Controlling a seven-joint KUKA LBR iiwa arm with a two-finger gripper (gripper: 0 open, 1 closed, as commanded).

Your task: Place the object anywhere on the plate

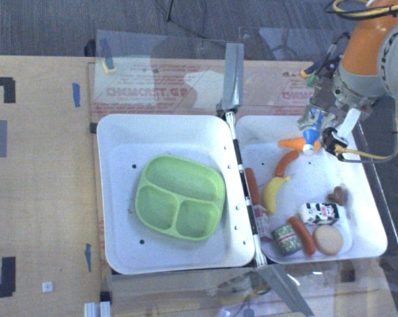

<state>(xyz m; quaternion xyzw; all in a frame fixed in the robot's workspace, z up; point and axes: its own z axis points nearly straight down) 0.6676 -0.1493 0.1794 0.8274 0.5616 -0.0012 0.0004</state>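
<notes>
A green three-compartment plate (pixel 179 197) lies in the left white bin (pixel 113 144) with nothing on it. My gripper (pixel 313 135) hangs low over the far end of the right bin (pixel 370 203), its tip right beside a small orange carrot (pixel 292 142). Whether it touches the carrot is unclear. Below the carrot lie a red pepper-like piece (pixel 286 162) and a yellow banana (pixel 274 193).
The right bin also holds a red sausage (pixel 251 185) along the divider, a green can (pixel 286 238), a hot dog (pixel 303 235), a black-and-white carton (pixel 319 212), a brown piece (pixel 337 195) and a round bun (pixel 329 240). A metal bar (pixel 233 78) stands behind the bins.
</notes>
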